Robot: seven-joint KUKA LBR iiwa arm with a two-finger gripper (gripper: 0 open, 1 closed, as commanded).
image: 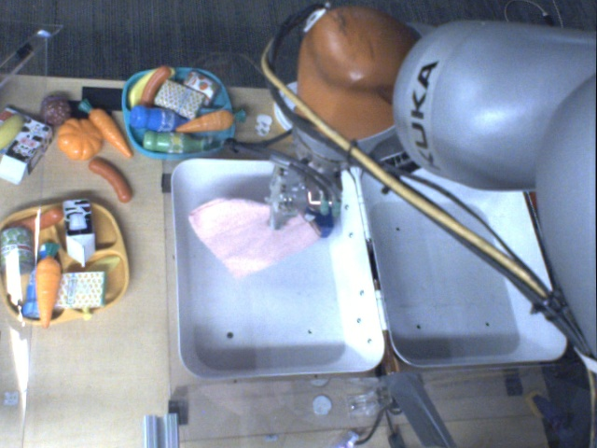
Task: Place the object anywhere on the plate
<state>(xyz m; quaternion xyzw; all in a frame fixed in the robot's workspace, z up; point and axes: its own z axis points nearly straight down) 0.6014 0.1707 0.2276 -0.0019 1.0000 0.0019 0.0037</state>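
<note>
Tool (300, 203) over right end of pink cloth (241, 233), left bin (261, 320); open or closed, cannot tell. Yellow plate (110, 241) lies well left.

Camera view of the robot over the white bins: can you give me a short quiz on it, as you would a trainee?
1. True or false: the gripper hangs over the bin that holds the pink cloth.
2. What colour is the bowl of toy food beside the bins? A red, B blue, C white.
3. Fill in: the small pumpkin stands on the ____, outside both bins.
Key: 1 true; 2 B; 3 bench.
</note>
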